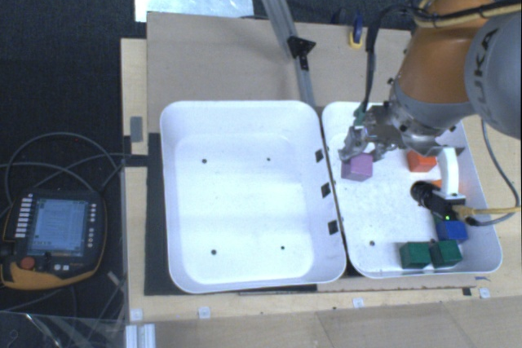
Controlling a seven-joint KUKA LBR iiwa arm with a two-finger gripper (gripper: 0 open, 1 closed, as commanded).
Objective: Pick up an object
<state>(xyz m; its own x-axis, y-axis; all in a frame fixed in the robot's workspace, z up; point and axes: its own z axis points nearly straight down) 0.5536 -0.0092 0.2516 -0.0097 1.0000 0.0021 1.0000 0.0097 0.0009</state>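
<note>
Two green blocks, blue block, orange block lie right of purple block; jaws above, state unclear.

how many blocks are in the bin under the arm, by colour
purple block: 1
orange block: 1
blue block: 1
green blocks: 2, side by side
total: 5
</note>
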